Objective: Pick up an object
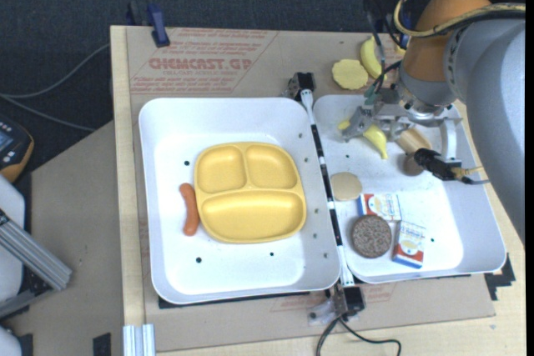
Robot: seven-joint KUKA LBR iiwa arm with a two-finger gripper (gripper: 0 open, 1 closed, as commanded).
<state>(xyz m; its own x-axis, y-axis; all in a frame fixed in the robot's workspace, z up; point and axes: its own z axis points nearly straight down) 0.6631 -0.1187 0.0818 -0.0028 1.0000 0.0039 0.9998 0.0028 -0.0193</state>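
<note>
1. The pincer [373, 122] sits low in the right bin [467, 250], near its far left corner. Whether it is open, closed or gripping I cannot tell; the wrist hides the tips.
2. The likely target is the toy banana [377, 139], touching or just under the pincer, on its near side.
3. Handling, as a guess: light, hollow plastic, stiff, smooth and a bit slippery, not fragile. Its curve may make it roll out of a pinch.
4. Best hold: across the thick middle, with the jaws square to its length.
5. Looks: small, yellow, curved, tapering to a point, lying flat.
6. Nearer than the pincer: a tan disc [345, 184], a brown patty [371, 235], two small cartons [409, 243].
7. Well left of the pincer: a yellow divided plate [249, 192] and a sausage [189, 208] in the left bin [167, 129].
</note>
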